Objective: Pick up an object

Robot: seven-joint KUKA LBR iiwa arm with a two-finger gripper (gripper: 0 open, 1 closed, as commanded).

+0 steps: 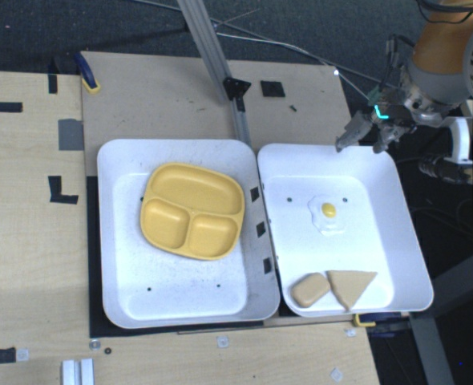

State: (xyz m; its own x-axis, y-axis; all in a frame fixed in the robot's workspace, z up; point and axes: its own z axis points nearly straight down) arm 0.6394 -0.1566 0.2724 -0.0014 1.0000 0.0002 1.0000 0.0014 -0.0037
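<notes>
Claw (363, 137) hovers above the right bin's (397, 183) far edge, holding nothing; finger state unclear. Egg (328, 212) lies mid-bin, bread (310, 289) and wedge (350, 285) near. Best to descend centred over one piece, clear of walls.

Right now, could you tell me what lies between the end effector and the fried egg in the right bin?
In the camera view, only bare white bin floor separates the end effector from the fried egg.

Wooden desk (28, 239) carries two white bins side by side, left bin (112, 239) touching right bin (405, 215), black tape marks (60, 191) dotting its left.
</notes>
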